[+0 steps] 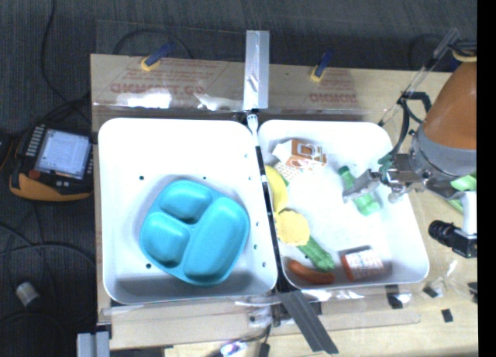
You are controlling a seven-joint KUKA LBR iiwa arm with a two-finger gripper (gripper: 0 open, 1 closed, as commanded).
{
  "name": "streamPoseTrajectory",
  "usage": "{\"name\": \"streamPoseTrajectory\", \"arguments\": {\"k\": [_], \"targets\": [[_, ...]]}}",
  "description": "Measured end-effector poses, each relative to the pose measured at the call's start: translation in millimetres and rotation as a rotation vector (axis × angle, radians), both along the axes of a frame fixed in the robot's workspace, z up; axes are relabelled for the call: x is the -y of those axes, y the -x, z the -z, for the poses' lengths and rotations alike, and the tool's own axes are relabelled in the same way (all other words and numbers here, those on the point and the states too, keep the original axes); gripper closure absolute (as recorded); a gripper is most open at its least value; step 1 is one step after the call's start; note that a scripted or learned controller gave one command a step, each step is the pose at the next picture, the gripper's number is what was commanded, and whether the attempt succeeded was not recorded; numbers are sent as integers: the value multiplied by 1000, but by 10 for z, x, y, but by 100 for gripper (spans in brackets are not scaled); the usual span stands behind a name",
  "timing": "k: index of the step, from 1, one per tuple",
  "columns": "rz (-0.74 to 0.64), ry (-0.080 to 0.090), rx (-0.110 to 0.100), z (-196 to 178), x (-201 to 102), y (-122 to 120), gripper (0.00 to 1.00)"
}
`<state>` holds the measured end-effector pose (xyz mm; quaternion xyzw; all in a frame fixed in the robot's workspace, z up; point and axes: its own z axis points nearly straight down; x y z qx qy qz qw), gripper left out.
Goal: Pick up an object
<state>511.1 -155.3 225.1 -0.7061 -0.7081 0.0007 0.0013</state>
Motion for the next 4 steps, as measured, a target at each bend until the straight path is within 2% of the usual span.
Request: {"name": "streamPoseTrajectory", "arguments": {"k": [1, 2, 3, 4], "targets": [[-7, 1, -1, 1142, 330, -463, 0], [-7, -2, -3, 1060, 323, -460, 100], [-118, 11, 18, 1324, 108, -779, 100], [137, 4, 0, 29, -359, -433, 100]]}}
